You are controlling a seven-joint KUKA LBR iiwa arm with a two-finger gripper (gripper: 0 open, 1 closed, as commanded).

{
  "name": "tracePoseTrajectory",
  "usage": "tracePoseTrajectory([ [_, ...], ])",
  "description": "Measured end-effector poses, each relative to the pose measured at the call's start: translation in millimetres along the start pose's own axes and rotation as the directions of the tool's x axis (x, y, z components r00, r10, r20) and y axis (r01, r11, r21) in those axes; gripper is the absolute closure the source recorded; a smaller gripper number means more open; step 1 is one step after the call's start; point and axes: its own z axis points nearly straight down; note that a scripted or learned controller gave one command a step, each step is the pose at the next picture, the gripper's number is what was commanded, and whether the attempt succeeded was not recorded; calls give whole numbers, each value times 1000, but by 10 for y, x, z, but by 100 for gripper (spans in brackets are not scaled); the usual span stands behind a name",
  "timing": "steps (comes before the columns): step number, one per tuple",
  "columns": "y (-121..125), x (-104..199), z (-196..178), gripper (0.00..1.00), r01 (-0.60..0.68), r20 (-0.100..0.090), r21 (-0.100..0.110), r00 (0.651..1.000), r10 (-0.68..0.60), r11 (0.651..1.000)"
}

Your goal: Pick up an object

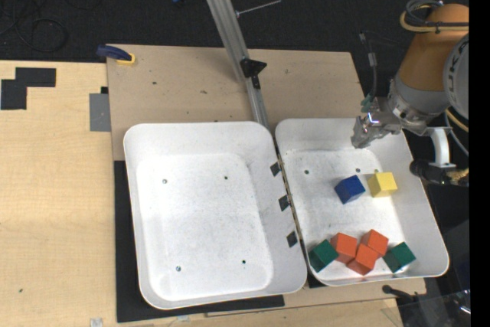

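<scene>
A robot gripper (366, 130), its opening impossible to judge and with no object seen in it, hovers over the far end of the right bin (429, 226), where a descent risks missing the blue cube (349, 188) nearer the bin's middle.

So the arm (429, 65) is reaching in from the right, and its claw (366, 132) is hanging over the far edge of the right bin (321, 157). A blue cube (350, 188) and a yellow cube (382, 183) are sitting just beside each other mid-bin. Orange cubes (361, 249) and two green ones (323, 253) are bunching up at the near edge. The left bin (153, 149) is lying alongside on the surface (184, 84).
</scene>
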Motion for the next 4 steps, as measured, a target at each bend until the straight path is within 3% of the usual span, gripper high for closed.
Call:
tracePoseTrajectory([
  [1, 97, -62, -562, 100, 2, 1, -1, 1000, -2, 1000],
  [2, 38, -67, -1021, 100, 3, 0, 0, 1000, -3, 1000],
  [4, -334, 738, -901, 100, 1, -3, 9, 1000, -1, 1000],
])
